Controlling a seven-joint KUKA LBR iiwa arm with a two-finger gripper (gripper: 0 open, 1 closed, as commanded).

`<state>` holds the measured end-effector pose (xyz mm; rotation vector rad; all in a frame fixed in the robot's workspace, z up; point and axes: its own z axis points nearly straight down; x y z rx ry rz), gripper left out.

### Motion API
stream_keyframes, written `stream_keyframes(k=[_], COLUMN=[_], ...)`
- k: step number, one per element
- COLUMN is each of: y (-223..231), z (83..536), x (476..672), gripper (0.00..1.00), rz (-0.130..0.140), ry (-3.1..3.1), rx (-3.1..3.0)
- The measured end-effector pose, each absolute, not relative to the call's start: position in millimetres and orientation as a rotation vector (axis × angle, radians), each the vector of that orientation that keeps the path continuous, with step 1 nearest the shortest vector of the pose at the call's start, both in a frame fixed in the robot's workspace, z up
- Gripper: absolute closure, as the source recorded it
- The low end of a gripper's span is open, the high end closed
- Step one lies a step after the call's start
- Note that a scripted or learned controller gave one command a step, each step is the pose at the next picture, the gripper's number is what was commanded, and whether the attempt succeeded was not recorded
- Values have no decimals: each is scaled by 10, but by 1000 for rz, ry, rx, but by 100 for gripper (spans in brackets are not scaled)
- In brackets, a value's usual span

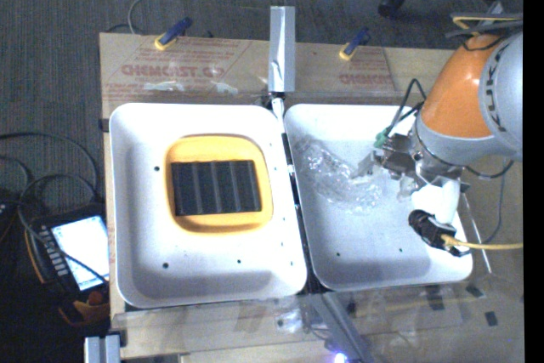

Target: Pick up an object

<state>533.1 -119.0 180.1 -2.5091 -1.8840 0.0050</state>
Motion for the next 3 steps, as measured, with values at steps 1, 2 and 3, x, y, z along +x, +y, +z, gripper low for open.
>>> stream_keyframes(k=[1, 2, 3], y=[-1132, -1017, -1642], z=[1461, 945, 1519], x=[5661, 5923, 5898], gripper=[0, 0, 0], rz=[5, -13, 4], ry=[-1943, -2078, -2118], rx=[-2467, -2374, -2321])
